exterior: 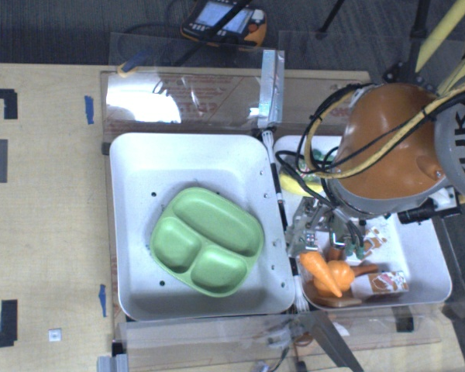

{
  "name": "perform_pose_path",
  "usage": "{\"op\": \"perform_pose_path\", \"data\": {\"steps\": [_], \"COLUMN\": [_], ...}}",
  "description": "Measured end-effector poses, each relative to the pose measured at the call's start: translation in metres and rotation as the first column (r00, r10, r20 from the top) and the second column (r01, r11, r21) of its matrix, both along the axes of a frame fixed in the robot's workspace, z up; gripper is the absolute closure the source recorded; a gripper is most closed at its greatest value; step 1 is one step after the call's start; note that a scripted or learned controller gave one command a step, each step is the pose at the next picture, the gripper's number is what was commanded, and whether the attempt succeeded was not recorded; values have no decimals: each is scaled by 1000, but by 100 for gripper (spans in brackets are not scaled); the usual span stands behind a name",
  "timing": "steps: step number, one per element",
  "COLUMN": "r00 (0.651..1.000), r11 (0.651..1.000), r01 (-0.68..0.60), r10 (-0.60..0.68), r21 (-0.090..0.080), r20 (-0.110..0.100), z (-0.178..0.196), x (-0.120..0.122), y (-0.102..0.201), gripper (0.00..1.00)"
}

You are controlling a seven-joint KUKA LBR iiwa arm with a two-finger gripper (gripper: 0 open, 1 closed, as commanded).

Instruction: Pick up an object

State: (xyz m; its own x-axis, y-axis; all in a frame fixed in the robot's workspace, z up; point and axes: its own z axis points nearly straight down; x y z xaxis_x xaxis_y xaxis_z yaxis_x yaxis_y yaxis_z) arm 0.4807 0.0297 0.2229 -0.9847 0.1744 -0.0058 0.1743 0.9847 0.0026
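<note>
- Worktop point(39, 231) of pale wood carries two white bins side by side.
- Left bin point(139, 169) holds a green tray point(208, 240) with three compartments, lying flat near the bin's middle and turned at an angle to the walls.
- Right bin point(430, 273) is largely covered from above by the arm's orange band point(391, 142), with black and yellow cables point(325, 157) looping across it.
- End effector point(329, 235) hangs low over the right bin's left half, just above the clutter; whether its fingers are open or closed cannot be told, since the wrist and cables hide them.
- Orange toy point(328, 272), shaped like a carrot or a duck, lies at the near left of the right bin, just below the end effector; contact between the two cannot be judged.
- Small bottle point(380, 283) with a white and brown label lies on its side just right of the orange toy, touching or nearly touching it.
- Yellow item point(293, 183) peeks out at the bin's left wall, under the cables.
- Clear panel point(186, 99) stands behind the left bin.
- Handheld controller point(221, 20) lies on the floor beyond the worktop.
</note>
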Motion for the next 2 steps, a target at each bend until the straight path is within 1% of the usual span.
{"op": "perform_pose_path", "data": {"steps": [1, 2], "r00": [980, 842], "r11": [980, 842], "r01": [-200, -540], "r10": [200, 540], "r21": [-1, -4], "r20": [0, 2], "z": [81, 99], "x": [15, 5], "y": [13, -7], "gripper": [100, 100]}}
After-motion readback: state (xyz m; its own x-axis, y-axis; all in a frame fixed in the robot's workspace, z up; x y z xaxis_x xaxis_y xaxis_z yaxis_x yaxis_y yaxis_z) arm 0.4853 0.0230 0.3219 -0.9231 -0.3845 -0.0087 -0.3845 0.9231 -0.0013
